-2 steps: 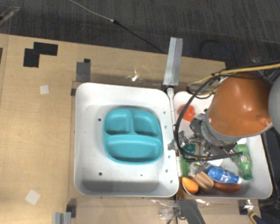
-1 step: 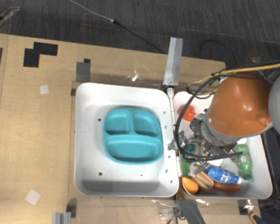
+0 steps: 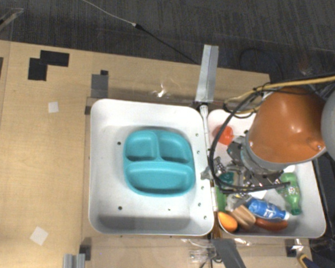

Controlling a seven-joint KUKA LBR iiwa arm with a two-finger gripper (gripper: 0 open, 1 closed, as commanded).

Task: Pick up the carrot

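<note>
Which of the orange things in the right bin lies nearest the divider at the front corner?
The rounded orange piece at the right bin's front-left corner; the other orange item sits farther back, near the arm's wrist.

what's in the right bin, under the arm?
Right bin shows a blue bottle, green bottle, an orange item and an orange-red piece. The arm covers the middle.

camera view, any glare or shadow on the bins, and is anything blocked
In the camera view, light is even and focus fairly sharp; a soft shadow darkens the near wall of the left bin under the teal plate, small bright glints show on the bench edge, and the arm's orange band covers much of the right bin, hiding the tool and part of the clutter there.
</note>
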